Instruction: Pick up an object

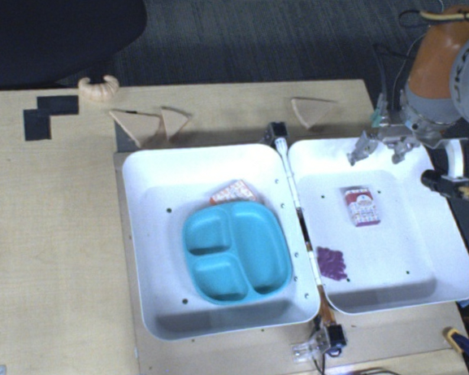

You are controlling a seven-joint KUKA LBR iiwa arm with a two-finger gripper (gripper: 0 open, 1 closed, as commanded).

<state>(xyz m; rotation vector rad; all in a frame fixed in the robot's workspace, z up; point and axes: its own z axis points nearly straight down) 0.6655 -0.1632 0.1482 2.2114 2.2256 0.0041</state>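
Blue tray [238,252], purple object [332,263], white bins [153,230]

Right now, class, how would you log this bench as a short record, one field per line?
left bin: blue tray, red-patterned packet partly under its far edge
right bin: red-and-white box near the middle, purple item toward the near left
gripper: over the right bin's far edge, open, holding nothing
pick: not yet made
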